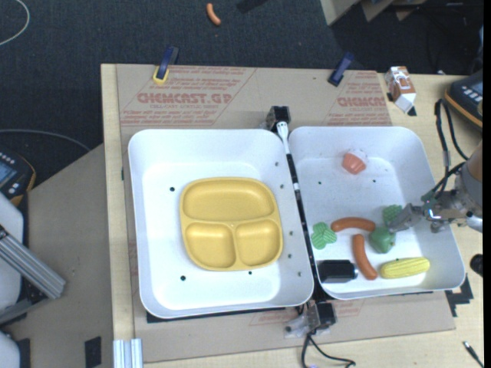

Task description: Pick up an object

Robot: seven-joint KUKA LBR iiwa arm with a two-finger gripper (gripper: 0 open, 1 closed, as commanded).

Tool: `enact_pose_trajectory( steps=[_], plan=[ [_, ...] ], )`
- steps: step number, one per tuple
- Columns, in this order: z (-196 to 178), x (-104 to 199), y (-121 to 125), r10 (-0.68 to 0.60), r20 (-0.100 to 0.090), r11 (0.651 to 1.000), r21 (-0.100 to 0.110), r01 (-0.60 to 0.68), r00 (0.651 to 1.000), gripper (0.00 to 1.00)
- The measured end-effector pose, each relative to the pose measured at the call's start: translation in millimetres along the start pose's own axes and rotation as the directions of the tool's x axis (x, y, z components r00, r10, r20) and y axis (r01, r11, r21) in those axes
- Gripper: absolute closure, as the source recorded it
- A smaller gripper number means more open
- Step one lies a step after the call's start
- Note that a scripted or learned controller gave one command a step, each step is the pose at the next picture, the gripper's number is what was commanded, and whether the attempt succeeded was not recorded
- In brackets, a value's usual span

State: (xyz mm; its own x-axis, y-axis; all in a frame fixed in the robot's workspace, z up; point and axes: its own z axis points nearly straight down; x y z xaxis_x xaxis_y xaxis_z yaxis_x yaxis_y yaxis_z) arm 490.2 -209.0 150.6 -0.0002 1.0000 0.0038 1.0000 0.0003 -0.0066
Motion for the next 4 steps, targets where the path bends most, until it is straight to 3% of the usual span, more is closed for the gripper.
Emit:
enact_pose_trajectory(
  steps=[1,2,3,4],
  plan=[
    [59.1,-1.5,7.2,0.000,0.000,1.000,0.000,0.000,1.000,0.00],
    [66.5,-0.9,6.9,0.000,0.001,1.000,-0.003,0.000,1.000,0.00],
    [55.2,-1.5,7.7,0.001,0.004,1.000,-0.007,-0.001,1.000,1.00],
    [8.3,6.1,5.5,-0.001,0.007,1.000,-0.013,0.001,1.000,1.00]
  ],
)
